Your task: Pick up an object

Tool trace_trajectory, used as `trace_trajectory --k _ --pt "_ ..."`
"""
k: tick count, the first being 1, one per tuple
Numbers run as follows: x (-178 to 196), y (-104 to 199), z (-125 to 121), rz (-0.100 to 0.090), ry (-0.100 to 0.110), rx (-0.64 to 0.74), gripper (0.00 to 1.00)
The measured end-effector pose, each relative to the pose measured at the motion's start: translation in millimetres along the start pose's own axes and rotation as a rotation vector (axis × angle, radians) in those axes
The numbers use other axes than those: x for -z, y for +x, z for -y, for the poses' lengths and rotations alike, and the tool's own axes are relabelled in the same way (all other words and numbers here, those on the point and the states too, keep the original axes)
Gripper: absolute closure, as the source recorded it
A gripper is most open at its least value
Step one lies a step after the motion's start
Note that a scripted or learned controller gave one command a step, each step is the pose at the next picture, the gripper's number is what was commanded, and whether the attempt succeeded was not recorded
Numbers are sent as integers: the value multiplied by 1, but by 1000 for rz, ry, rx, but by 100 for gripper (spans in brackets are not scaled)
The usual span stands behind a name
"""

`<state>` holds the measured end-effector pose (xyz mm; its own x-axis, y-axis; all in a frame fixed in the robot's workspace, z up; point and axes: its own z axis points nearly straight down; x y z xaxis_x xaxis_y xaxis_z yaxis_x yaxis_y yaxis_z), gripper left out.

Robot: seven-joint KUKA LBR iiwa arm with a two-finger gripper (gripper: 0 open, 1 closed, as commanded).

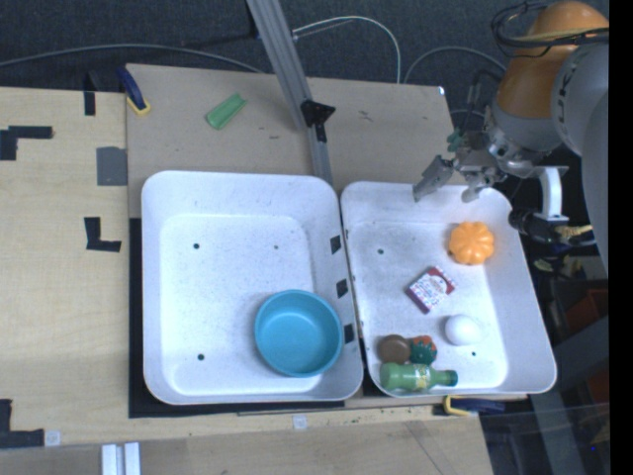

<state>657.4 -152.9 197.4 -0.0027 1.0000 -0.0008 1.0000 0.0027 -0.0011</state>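
The end effector [450,181] hangs over the far rim of the right bin [396,201], its two fingers spread apart with nothing between them. The nearest thing to pick is the pumpkin [471,242], which lies just toward the camera from the end effector and slightly to the view's right, well inside the right bin. It is round, so it has no long axis to line the fingers up with; a drop toward the near side looks like the whole of the coming move (a judgement, not a thing seen).

Farther from the end effector than the pumpkin lie a red packet [430,289], a white egg [461,330], and, against the bin's near wall, a brown piece [394,348] and a green bottle [417,376] lying on its side.

The left bin [178,196] holds a blue bowl [298,332]. Beyond both bins, on the brown table [396,127], rest a green block [226,111] and a grey pole [282,52].
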Motion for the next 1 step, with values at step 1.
trace_trajectory --k 1 --pt "0 0 0 0 0 0 0"
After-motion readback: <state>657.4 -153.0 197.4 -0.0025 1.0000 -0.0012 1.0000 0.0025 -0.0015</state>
